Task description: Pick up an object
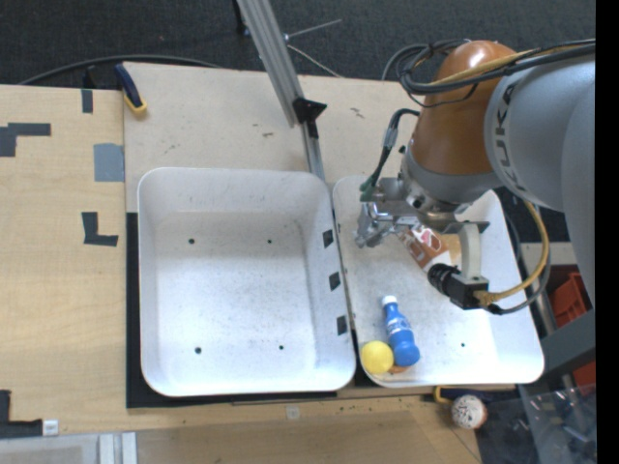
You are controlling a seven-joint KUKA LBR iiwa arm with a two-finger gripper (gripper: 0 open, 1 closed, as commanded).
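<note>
- Grey arm's two-finger metal gripper (368,228) hangs over right shallow white plastic bin (503,351); finger state: cannot tell.
- Blue plastic bottle (397,332) and yellow ball (376,357) lie below the fingers, touching.
- Pale wooden bench (58,288), dark floor (116,13) behind.

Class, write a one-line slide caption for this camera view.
Arm's gripper hovers over the right bin, which holds a yellow ball and blue bottle; left bin alongside.

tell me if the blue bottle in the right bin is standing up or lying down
Lying down. The blue bottle lies flat on the right bin floor, white cap pointing away from the yellow ball beside it.
</note>
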